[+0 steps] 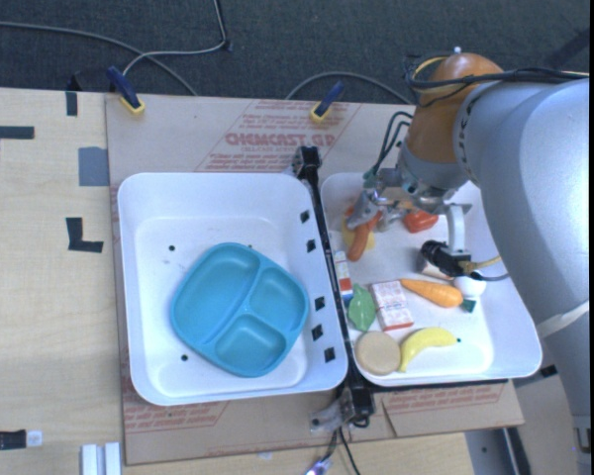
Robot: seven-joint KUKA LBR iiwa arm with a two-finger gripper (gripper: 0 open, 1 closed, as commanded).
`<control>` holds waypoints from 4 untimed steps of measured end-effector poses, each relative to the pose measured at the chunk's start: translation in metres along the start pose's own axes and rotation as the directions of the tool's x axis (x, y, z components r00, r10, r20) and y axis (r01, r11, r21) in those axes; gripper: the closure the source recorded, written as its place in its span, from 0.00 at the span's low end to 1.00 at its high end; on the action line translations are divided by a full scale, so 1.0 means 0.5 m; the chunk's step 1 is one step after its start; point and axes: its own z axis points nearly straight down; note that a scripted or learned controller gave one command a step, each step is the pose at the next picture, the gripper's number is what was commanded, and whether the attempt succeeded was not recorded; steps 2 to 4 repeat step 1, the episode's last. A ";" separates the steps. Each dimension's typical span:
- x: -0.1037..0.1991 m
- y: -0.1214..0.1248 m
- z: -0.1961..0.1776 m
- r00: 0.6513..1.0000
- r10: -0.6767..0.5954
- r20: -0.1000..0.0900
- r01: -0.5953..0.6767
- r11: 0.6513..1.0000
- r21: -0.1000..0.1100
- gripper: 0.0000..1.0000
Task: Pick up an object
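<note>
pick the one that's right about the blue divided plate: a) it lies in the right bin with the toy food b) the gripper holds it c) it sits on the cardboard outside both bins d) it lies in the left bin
d: the blue divided plate lies flat in the left bin, while the banana and carrot lie in the right bin.

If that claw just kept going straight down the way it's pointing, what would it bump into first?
Most likely the orange sausage-like toy lying right under the gripper near the back of the right bin. Depth is hard to judge from this slanted view, so it may already be touching it.
</note>
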 end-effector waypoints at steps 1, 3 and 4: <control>0.098 -0.067 -0.177 1.000 0.000 -0.003 0.000 1.000 -0.001 1.00; 0.098 -0.067 -0.177 1.000 0.000 -0.003 0.000 1.000 -0.001 1.00; 0.098 -0.067 -0.177 1.000 0.000 -0.003 0.000 1.000 -0.001 1.00</control>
